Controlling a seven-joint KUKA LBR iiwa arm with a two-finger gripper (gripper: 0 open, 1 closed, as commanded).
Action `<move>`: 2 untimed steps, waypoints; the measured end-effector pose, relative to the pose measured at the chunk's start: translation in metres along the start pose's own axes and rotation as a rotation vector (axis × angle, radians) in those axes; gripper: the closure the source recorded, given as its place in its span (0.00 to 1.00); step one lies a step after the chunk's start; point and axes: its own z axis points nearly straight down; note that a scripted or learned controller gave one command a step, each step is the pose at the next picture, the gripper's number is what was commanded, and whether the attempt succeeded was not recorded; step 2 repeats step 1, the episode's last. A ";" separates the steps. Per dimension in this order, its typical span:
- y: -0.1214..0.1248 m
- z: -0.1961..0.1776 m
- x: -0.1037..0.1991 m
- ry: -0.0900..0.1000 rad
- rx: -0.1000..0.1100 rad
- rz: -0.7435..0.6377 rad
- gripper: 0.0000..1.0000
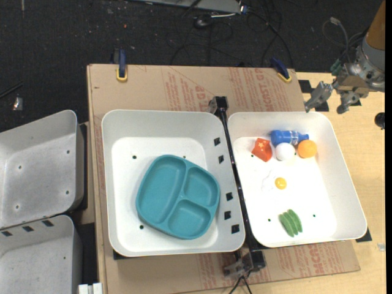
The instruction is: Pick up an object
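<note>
The right bin (343,182) holds a red piece (263,149), a blue object (288,136), a white ball (285,152), an orange ball (307,149), a small yellow piece (280,183) and a green pod-like toy (291,222). My gripper (331,98) hangs above the bench just past the right bin's far right corner. Its two dark fingers stand apart with nothing between them.
The left bin (116,164) holds a teal divided plate (177,196). Both bins rest on a cardboard sheet (184,84) held by clamps at the far edge. Two spare white bins (37,164) lie at the left. Cables run over the dark floor behind.
</note>
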 end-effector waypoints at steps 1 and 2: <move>0.002 -0.008 0.001 -0.003 -0.012 -0.003 0.00; 0.002 -0.008 0.001 -0.003 -0.012 -0.003 0.00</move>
